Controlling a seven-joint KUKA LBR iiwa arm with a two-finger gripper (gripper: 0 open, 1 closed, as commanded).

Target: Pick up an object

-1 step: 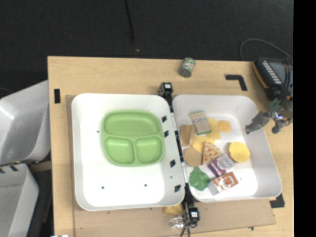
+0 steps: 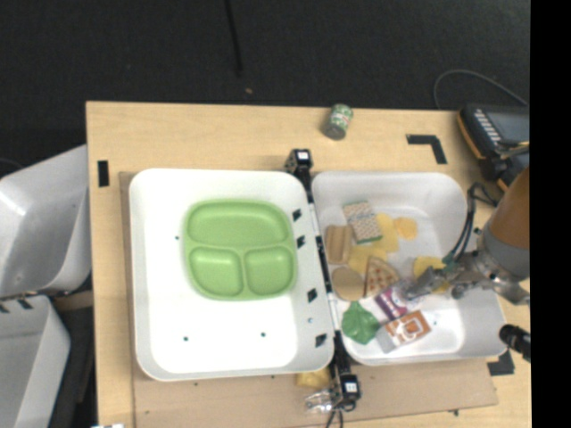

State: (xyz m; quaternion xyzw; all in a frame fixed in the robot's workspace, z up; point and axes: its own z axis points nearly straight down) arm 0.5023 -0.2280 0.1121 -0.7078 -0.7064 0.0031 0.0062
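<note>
The right bin (image 2: 446,185) holds a heap of small things. The purple packet (image 2: 390,305) lies near the middle of this bin, with its long axis going from upper left to lower right, just under the gripper (image 2: 417,287). Beside it, toward the bin's front, lies one white card with an orange print (image 2: 409,327), tilted a little. One green soft object (image 2: 359,323) sits at the front left corner of the same bin. One speckled green and white block (image 2: 362,220) lies near the back, its long axis almost straight from back to front. Around it I count several yellow pieces (image 2: 403,228) and two or three tan pieces (image 2: 338,242), but they overlap and the exact number is not clear.

The left bin (image 2: 152,328) contains one green tray with three compartments (image 2: 239,248), its long side parallel to the bin's back wall.

On the bench (image 2: 196,132), behind the bins, one small green can (image 2: 338,121) lies on its side.

The arm (image 2: 510,230) enters from the right and bends down over the right bin, with the gripper pointing to the left and low over the heap. The fingers are dark and blurred against the objects, so I cannot tell their state.
</note>
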